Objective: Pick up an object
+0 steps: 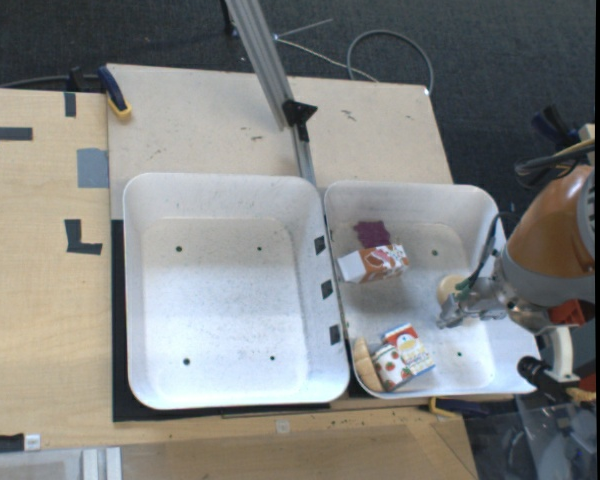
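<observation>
The right bin [480,208] holds a dark purple item [372,232], a small white and red-brown carton [376,262] just below it, a red and white carton [404,356] near the front, a tan piece [362,354] at the front left corner, and a pale yellowish round object [449,288] by the right side. My gripper [458,311] hangs low over the right part of this bin, just below the yellowish object. Nothing can be made out between its fingers.
The left bin [140,218] sits beside the right one, sharing a middle wall. A metal pole [265,53] slants in from the top to the bins' joint. The grey arm with its orange band [555,233] fills the right side.
</observation>
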### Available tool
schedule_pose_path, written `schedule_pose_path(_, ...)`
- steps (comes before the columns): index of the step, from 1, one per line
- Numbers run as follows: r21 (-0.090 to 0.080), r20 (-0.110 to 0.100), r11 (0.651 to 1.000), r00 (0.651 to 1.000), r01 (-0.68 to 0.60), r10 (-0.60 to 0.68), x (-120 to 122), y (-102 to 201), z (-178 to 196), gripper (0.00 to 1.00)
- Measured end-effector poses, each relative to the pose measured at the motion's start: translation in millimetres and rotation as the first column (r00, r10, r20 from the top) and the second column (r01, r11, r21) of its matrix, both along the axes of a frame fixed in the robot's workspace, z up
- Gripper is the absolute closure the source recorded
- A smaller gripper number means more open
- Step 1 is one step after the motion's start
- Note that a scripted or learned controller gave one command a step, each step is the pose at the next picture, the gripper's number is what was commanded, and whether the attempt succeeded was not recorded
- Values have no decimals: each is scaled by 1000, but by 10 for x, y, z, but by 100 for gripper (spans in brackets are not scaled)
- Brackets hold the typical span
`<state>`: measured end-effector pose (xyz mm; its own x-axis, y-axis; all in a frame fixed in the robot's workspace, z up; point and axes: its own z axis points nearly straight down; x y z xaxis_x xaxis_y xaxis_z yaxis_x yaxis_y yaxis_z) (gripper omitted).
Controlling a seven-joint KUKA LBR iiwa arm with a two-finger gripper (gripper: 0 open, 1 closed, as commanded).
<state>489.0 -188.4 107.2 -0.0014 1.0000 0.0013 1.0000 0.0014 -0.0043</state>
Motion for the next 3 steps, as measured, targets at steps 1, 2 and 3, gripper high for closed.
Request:
schedule_pose_path(1,-3,8,1000,1000,0,0,-11,35,621,100)
schedule_pose_path(2,-3,8,1000,1000,0,0,0,36,1149,100)
schedule_pose_path(3,-1,3,1000,1000,0,0,1,40,1173,100)
